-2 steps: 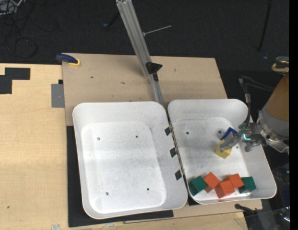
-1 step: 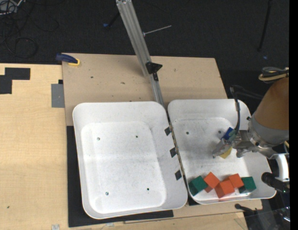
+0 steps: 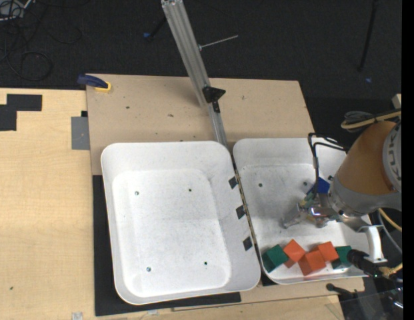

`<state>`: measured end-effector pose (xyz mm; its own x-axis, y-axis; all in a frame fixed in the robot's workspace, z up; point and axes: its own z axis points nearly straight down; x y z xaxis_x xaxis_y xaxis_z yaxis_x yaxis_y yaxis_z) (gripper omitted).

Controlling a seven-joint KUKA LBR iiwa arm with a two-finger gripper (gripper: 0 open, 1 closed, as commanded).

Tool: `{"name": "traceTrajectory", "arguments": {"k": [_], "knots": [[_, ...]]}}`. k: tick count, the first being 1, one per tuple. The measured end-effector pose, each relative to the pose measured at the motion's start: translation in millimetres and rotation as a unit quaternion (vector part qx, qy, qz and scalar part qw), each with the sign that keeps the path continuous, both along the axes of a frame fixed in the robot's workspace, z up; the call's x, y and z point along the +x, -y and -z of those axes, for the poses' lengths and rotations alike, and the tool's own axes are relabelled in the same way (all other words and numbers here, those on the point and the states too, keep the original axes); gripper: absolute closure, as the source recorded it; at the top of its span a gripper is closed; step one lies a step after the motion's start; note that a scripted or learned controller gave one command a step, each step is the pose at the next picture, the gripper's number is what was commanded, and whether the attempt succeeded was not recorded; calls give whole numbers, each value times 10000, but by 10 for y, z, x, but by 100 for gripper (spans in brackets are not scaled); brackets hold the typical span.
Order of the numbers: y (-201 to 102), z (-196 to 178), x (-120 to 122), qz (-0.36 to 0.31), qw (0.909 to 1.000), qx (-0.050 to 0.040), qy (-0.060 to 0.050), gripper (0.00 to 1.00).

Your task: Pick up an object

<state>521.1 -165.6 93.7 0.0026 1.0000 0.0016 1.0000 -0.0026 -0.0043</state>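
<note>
My gripper [image 3: 301, 215] hangs low over the middle of the right bin [image 3: 273, 162], just above the bin floor. Along that bin's near edge lies a row of small blocks: a green block [image 3: 274, 256], an orange block [image 3: 294, 251], two more orange blocks [image 3: 313, 261] [image 3: 328, 251] and a green piece [image 3: 342, 255]. The gripper sits a little behind and above this row, apart from it. A small blue thing [image 3: 322, 187] shows beside the wrist; I cannot tell whether it is a loose object or part of the arm.
The left bin [image 3: 127, 159] stands next to the right one, with black clips [image 3: 239, 211] along their shared rim. A slanted metal rail [image 3: 191, 52] rises behind the bins. The orange-banded arm [image 3: 368, 169] covers the right bin's right side.
</note>
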Motion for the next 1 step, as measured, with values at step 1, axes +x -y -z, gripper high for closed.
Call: {"name": "traceTrajectory", "arguments": {"k": [1], "knots": [[11, 11, 0, 20, 10000, 1, 6, 0]]}}
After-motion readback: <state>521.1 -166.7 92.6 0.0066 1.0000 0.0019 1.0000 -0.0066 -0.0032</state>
